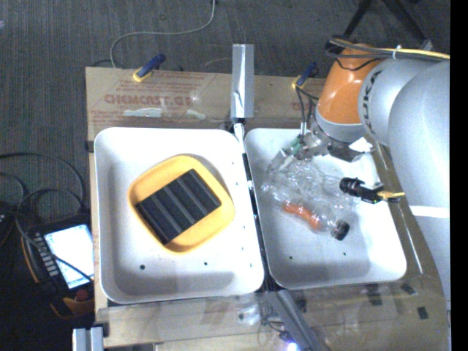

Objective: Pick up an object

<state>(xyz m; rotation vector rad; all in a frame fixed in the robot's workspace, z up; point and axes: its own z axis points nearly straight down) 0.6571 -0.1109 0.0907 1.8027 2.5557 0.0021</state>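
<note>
A yellow tray-like object with a black ribbed top (182,202) lies tilted in the left white bin (117,262). In the right bin (365,265) lies a crumpled clear plastic bottle (307,189) with an orange piece inside and a dark cap at its lower right end. My gripper (303,146) is at the far edge of the right bin, right above the upper end of the clear plastic, under the orange wrist band. Its tips are partly hidden by the wrist.
A cardboard sheet (161,101) lies behind the bins, with blue clamps at its back edge. A metal post (242,79) stands between the bins at the back. A small black part with a yellow wire (362,189) sticks out from the arm over the right bin.
</note>
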